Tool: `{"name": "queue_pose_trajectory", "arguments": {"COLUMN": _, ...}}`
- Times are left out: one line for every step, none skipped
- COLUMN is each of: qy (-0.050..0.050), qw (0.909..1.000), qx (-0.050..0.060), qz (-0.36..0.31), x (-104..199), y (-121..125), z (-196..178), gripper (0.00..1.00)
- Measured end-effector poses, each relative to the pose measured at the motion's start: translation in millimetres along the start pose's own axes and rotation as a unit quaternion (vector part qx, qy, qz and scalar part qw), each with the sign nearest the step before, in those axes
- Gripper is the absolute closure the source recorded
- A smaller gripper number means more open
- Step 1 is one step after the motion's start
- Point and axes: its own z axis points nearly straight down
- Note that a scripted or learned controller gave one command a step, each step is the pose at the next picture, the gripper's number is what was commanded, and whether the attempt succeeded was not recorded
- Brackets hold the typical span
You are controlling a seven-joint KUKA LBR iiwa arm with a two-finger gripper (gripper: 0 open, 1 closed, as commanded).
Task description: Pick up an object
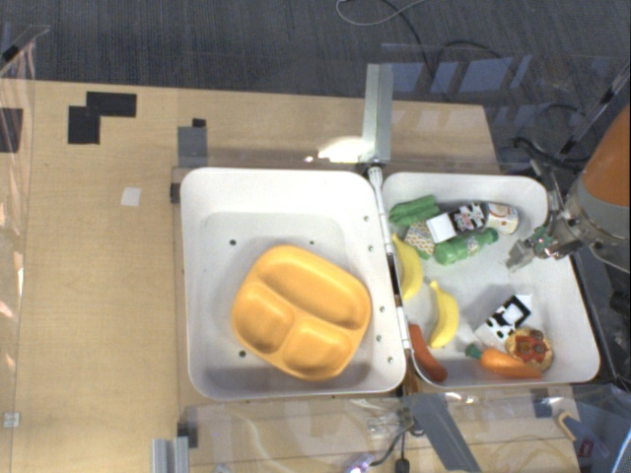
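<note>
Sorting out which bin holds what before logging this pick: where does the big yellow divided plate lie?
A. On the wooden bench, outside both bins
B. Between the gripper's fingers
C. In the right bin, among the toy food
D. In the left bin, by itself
D: the yellow divided plate lies on the floor of the left bin, while the bananas and other toy food sit in the right bin.

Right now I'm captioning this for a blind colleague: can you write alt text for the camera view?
The gripper hovers over the right bin, among toy foods including bananas, a carrot and a green bottle. The left bin holds a yellow divided plate.
</note>
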Motion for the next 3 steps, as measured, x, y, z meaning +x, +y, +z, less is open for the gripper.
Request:
{"name": "queue_pose_trajectory", "arguments": {"qy": 0.000, "qw": 0.9985, "qx": 0.000, "qz": -0.055, "x": -14.6, "y": 35.3, "z": -9.3, "gripper": 1.00}}
{"name": "queue_pose_trajectory", "arguments": {"qy": 0.000, "qw": 0.9999, "qx": 0.000, "qz": -0.015, "x": -64.8, "y": 108.6, "z": -2.9, "gripper": 1.00}}
{"name": "queue_pose_trajectory", "arguments": {"qy": -0.001, "qw": 0.9999, "qx": -0.001, "qz": -0.013, "x": -58.5, "y": 121.1, "z": -21.2, "gripper": 1.00}}
